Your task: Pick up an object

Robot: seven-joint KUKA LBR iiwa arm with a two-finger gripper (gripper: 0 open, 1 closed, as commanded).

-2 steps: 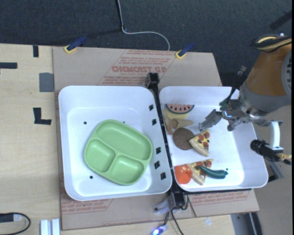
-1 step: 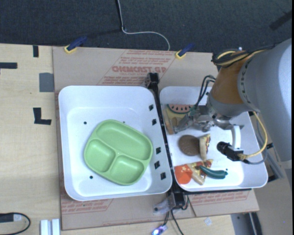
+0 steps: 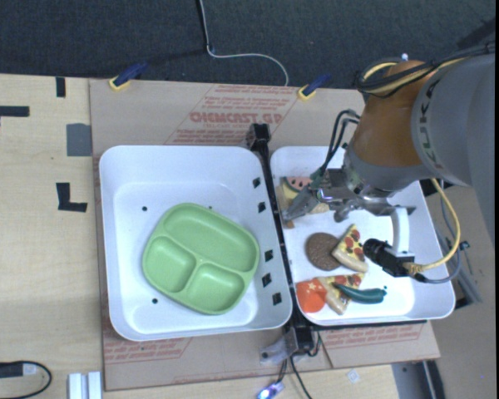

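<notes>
My gripper (image 3: pixel 318 209) hangs low over the back left part of the right bin (image 3: pixel 424 306), fingers spread open with bare white bin floor between them. Just behind its left finger (image 3: pixel 289 213) lies a small yellowish toy food piece (image 3: pixel 297 186) by the bin's left wall, partly hidden by the gripper. In front of the gripper lie a brown round cookie (image 3: pixel 319 252) and a pizza slice (image 3: pixel 350 248). Nearer the front edge sit a red tomato (image 3: pixel 309 296), a second pizza slice (image 3: pixel 338 296) and a teal-green pepper (image 3: pixel 368 293).
The left bin (image 3: pixel 121 189) holds a light green divided plate (image 3: pixel 201 258). A black divider (image 3: pixel 271 223) runs between the bins. A black plug with a yellow cable (image 3: pixel 387 258) hangs from the arm above the right bin's right side.
</notes>
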